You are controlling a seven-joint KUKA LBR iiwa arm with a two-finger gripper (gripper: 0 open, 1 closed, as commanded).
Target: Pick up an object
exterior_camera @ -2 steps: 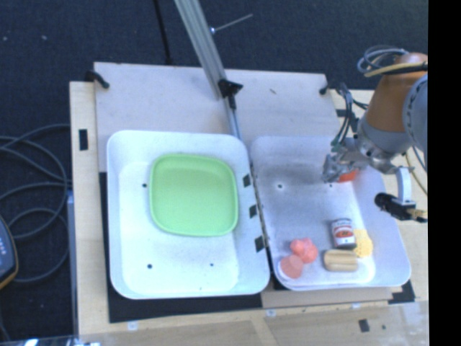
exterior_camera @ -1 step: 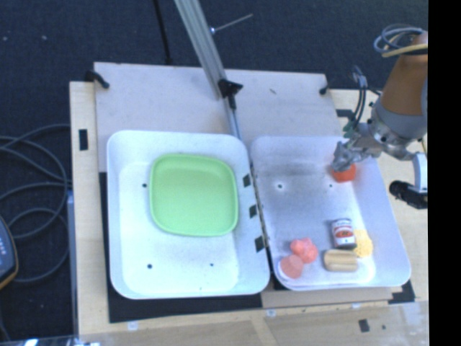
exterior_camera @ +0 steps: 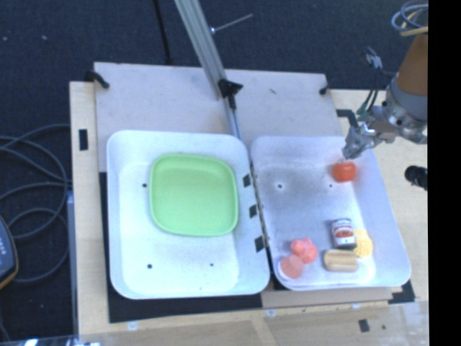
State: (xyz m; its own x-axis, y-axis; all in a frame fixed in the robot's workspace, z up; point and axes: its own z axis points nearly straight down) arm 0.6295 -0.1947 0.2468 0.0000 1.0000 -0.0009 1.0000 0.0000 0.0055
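Observation:
In the right bin [exterior_camera: 302,193] lie a small red-orange tomato-like object [exterior_camera: 344,171] near the far right wall, and, at the near end, a small can with a red label [exterior_camera: 343,232], a yellow piece [exterior_camera: 364,246], a tan bread roll [exterior_camera: 340,261] and two pink pieces [exterior_camera: 303,250], [exterior_camera: 291,267]. My gripper [exterior_camera: 354,147] hangs at the bin's far right corner, just above and behind the red-orange object, pointing down. Nothing shows between its fingers.
The left bin [exterior_camera: 130,215] holds a square light-green plate [exterior_camera: 194,194]. A metal pole [exterior_camera: 202,38] slants from the top down to the divide between the bins. Cables lie on the floor at left.

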